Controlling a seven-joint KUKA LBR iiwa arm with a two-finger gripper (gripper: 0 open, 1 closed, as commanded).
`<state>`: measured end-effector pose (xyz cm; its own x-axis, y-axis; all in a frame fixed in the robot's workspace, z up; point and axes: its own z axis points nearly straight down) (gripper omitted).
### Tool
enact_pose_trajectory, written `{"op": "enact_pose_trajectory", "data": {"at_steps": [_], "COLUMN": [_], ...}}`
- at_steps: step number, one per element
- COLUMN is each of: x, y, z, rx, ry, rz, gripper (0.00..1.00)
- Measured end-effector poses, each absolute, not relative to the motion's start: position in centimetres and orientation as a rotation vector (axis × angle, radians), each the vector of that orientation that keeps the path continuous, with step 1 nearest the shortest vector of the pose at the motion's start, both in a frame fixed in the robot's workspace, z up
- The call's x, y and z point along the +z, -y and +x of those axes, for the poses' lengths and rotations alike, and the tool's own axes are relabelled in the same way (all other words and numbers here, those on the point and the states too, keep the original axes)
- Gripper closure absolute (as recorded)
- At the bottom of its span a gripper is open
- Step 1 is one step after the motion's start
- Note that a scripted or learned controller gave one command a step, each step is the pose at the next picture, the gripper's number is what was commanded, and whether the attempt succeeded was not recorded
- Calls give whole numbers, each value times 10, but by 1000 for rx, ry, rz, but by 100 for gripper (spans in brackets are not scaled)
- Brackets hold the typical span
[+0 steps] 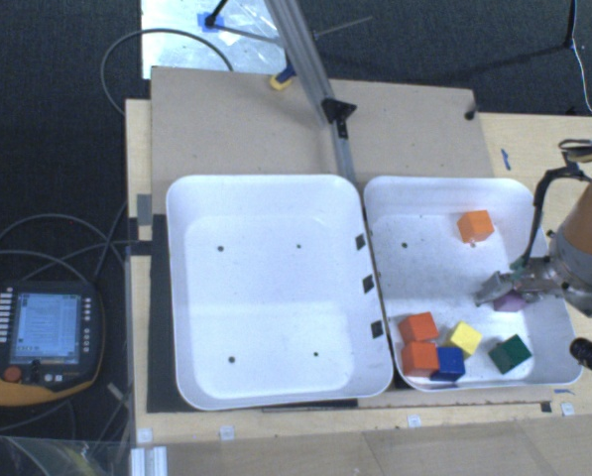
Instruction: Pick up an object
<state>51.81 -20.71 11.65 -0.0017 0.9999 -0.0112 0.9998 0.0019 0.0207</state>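
A grey robot arm (585, 228) reaches in over the right bin (424, 198) of two shallow white bins set side by side on a tan bench (405, 117). Its gripper (506, 292) hangs low over the right half of that bin, metal fingers (494, 288) pointing toward the bin's middle. A small purple shape (511, 303) shows right under the gripper, touching or nearly touching it; whether the fingers actually clasp it, or how far apart they stand, cannot be told from this angle.

The loose blocks all lie in the right bin. An orange block (475, 226) sits alone toward the bin's far wall, apart from the gripper. Along the bin's near wall lies a cluster: two more orange blocks, one (418, 326) just behind the other (420, 356), the two touching or almost so; a blue block (450, 362) pressed against the nearer orange one; a yellow block (465, 338) just beside the blue one; and a dark green block (511, 353) a little farther toward the arm's side of the bin, near the gripper but separate from it.

The left bin (276, 196) adjoins the right bin along a shared edge marked by small black clips (368, 284). A slanted metal rail (305, 58) crosses the bench beyond the right bin's far wall. Well off to the far side of the left bin, on the dark floor, lies a handheld control pad (40, 340) with a lit screen and trailing cables.
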Motion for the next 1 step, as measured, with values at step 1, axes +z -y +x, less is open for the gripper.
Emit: {"op": "enact_pose_trajectory", "data": {"at_steps": [1], "x": [126], "y": [208], "z": [519], "rx": [10], "ry": [-2205], "rz": [2199], "gripper": [100]}}
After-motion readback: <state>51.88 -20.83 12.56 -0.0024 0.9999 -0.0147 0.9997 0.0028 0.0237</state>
